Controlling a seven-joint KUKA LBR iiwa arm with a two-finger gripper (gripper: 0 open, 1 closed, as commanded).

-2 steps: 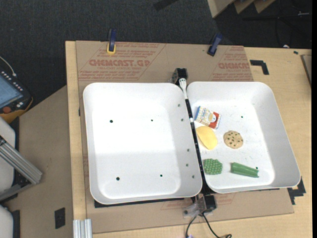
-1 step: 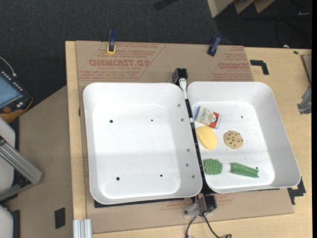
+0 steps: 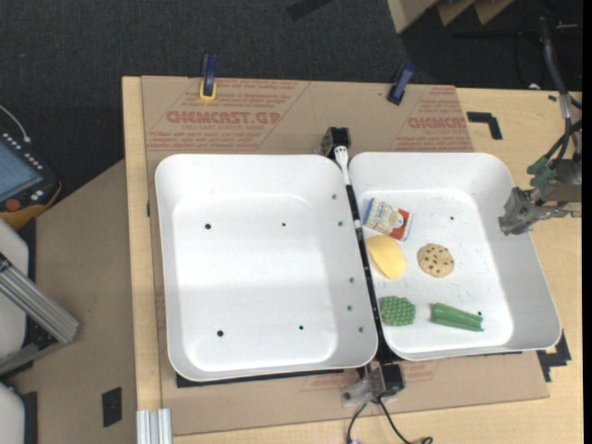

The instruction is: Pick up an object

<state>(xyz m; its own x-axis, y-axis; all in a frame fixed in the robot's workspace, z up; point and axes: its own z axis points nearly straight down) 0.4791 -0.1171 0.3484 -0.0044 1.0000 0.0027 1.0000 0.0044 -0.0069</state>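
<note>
A brown cardboard sheet is seen covering the bench, clipped along its far edge by a yellow-and-blue clamp and a blue clamp; dark carpet is seen beyond the far edge, and a grey metal rail lies off the left side; red printing on the cardboard can be read as "CHEMCAST G.P", repeated partly near the far right corner. Two white bins are set side by side, touching along their inner edges: the left bin and the right bin. In the right bin, a small milk carton with blue and red print, too small to read, lies near the inner edge; a yellow lemon lies just beside it, nearer the front; a chocolate-chip cookie sits near the middle; a green bumpy vegetable and a green pepper lie near the front edge. The gripper is held at the right bin's right rim, well apart from the objects; whether its jaws are apart or together cannot be told.
</note>
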